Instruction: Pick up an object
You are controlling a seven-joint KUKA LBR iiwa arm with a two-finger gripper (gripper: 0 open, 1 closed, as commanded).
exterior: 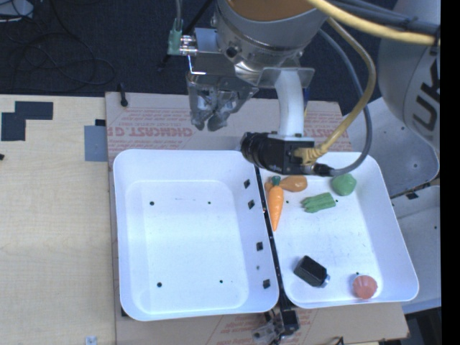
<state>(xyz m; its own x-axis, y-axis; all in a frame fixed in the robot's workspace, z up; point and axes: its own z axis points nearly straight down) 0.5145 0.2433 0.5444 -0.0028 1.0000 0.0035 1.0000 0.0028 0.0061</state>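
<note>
In the camera view the grey two-finger gripper (210, 112) hangs above the back edge of the left shallow white bin (129, 192), its fingers drawn close together with nothing between them — raised like this, it is probably clear of the bin walls between tries. Everything it might pick lies in the right shallow white bin (402, 264): a long orange toy carrot (274, 202) against the divider, a flat orange piece (293, 184), a ridged green piece (318, 203), a round green lump (343, 185), a small black block (311, 271) and a pinkish-red ball (364, 286) — well apart, so the block or ball looks easiest to reach.
</note>
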